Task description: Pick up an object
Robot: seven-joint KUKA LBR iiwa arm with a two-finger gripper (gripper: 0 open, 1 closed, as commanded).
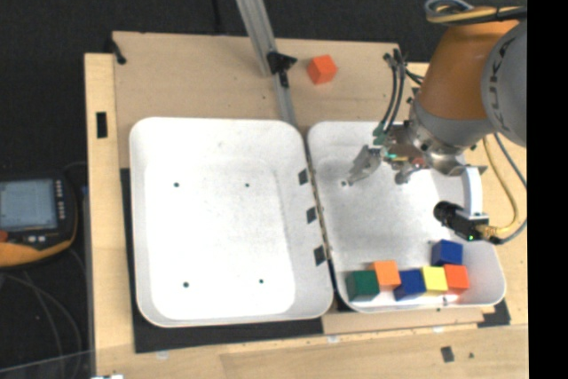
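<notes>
Several small cubes lie along the near edge of the right bin (355,217): a green cube (362,283), an orange cube (387,272), a blue cube (410,283), a yellow cube (435,279), another orange cube (456,277) and a blue cube (448,253) behind them. My gripper (383,166) hangs over the far half of the right bin, well apart from the cubes. Its two fingers are spread with nothing between them.
The left bin (222,217) sits beside the right one. An orange cube (322,69) rests on the bench behind the bins. A slanted metal rail (253,9) rises from the bench between the bins. A handheld pendant (31,213) lies at the far left.
</notes>
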